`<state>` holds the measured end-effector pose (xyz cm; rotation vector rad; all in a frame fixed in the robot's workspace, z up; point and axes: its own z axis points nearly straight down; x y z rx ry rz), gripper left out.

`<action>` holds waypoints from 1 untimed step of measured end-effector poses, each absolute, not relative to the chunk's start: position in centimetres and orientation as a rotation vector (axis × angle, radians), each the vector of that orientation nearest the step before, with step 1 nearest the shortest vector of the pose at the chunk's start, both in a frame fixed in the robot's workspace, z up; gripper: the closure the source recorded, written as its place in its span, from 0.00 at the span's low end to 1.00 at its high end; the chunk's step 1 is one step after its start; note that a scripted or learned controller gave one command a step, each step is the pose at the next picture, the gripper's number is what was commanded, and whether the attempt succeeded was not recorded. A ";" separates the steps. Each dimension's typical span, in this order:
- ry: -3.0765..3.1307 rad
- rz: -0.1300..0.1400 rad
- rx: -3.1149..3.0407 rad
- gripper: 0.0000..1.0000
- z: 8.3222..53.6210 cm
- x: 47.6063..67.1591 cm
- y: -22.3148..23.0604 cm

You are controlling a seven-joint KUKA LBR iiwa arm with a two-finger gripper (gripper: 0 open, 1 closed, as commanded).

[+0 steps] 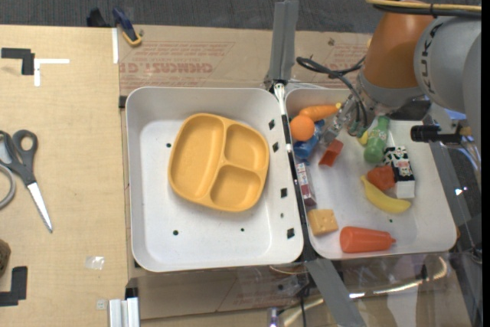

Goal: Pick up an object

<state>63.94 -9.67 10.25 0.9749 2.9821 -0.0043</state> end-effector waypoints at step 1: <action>3.025 0.001 0.839 1.00 25.4 62.6 0.9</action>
